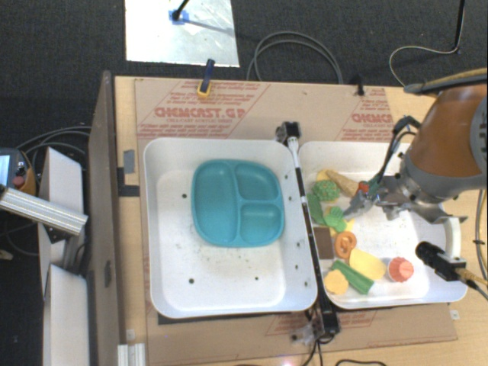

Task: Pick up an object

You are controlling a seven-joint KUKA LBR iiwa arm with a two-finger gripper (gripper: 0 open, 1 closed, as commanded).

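Wooden bench (pixel 229 101), two white bins (pixel 168 280) side by side

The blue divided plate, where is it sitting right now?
The blue divided plate lies flat in the left bin, near its middle, across the divider from the right bin holding the toy food.

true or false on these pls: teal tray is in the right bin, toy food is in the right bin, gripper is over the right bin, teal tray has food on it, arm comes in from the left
1. The teal tray is in the right bin. False: it lies in the left bin.
2. The toy food, such as the orange piece, is in the right bin. True.
3. The gripper is over the right bin. True: it hangs above the green pieces near that bin's left side.
4. The teal tray has food on it. False: its compartments are bare.
5. The arm comes in from the left. False: it reaches in from the view's right.
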